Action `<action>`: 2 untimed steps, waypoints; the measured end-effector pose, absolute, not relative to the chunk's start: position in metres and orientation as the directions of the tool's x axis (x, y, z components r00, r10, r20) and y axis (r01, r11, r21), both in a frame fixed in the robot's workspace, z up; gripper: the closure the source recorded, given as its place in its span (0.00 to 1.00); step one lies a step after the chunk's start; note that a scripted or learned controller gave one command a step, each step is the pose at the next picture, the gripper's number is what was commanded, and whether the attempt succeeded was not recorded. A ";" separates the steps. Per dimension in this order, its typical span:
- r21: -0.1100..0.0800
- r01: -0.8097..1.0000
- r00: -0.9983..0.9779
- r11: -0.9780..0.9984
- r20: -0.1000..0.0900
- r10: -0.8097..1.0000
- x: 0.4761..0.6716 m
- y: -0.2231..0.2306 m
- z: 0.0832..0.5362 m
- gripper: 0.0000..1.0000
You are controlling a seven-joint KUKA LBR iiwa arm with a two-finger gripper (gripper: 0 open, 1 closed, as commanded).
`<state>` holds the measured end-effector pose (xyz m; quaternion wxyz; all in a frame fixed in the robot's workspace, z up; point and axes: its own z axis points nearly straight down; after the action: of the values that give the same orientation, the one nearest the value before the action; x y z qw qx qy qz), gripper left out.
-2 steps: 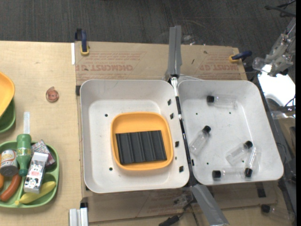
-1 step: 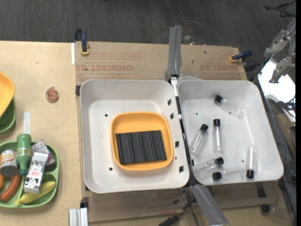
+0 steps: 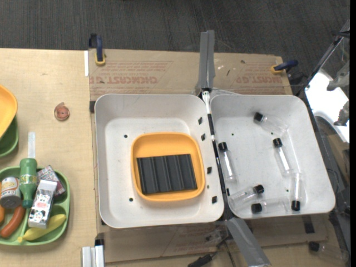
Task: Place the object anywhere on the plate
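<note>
Black ridged block [image 3: 167,173] lies flat in the middle of the orange plate [image 3: 146,148], left bin [image 3: 111,166]. Clear black-capped tubes [image 3: 282,157] are scattered in the right bin [image 3: 245,121]. Gripper state: can't tell.

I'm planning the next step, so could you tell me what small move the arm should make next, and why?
Probably reach over the right bin and lower onto the capped clear tube lying apart near its middle: the tubes all lie in that bin, while the orange plate sits in the left bin.
</note>
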<state>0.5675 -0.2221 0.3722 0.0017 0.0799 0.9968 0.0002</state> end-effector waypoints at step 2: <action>0.000 -0.438 -0.899 0.899 -0.003 -0.438 0.580 -0.221 0.266 0.00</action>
<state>0.5804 -0.2210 0.2662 0.0017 -0.2247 0.9744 0.0005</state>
